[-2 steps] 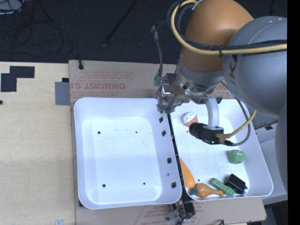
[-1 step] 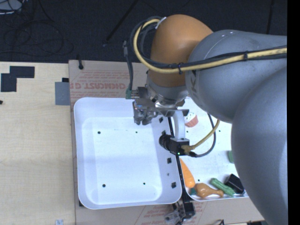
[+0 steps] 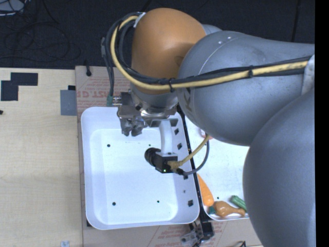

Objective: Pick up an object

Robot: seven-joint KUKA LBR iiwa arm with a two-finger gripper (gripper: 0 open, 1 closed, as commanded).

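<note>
My gripper [image 3: 131,128] hangs over the left bin [image 3: 97,189], well apart from the carrot [image 3: 205,190] and the other pieces in the right bin [image 3: 226,216], so I'd swing it across the divider before descending. I cannot tell how it stands. The arm [image 3: 231,86] hides much of that bin.

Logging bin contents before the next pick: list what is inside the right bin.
In the right bin's near corner lie an orange carrot-like piece, an orange-tan toy and a green piece. The arm covers most of that bin, so anything further back cannot be seen.
</note>
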